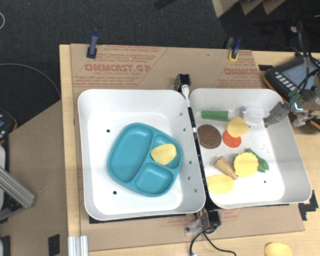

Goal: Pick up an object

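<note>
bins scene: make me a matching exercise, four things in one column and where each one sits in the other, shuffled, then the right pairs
Things
1. yellow piece
2. green stick
3. brown disc
4. blue clamp

Places
A. on the cardboard's far edge, beyond the left bin
B. in the right bin, near its far wall
C. in a small compartment of the teal plate
D. in the right bin, close to the divide between the bins

Pairs: 1-C, 2-B, 3-D, 4-A
</note>
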### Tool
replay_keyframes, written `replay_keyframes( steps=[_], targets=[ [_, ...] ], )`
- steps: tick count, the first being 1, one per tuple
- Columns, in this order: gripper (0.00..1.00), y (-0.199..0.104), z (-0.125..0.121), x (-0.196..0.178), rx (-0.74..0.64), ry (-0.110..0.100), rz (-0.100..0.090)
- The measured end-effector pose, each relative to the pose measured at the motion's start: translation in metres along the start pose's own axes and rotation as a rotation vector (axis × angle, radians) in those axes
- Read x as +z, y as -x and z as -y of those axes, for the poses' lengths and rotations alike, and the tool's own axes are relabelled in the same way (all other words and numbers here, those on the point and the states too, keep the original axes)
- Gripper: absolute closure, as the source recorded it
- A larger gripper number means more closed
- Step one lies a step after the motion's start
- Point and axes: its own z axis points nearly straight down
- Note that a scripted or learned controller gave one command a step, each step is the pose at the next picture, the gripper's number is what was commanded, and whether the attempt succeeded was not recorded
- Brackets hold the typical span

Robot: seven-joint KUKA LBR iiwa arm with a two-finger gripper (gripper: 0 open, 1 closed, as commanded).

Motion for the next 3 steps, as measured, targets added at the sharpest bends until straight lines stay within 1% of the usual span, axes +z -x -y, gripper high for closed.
replay_keyframes(
  steps=[1,2,3],
  targets=[
    [0.00,-0.070,0.058,-0.038,-0.006,0.000,-0.004],
    [1.00,-0.066,0.056,-0.047,-0.001,0.002,0.000],
    [1.00,-0.042,-0.028,0.142,-0.001,-0.011,-0.002]
  ],
)
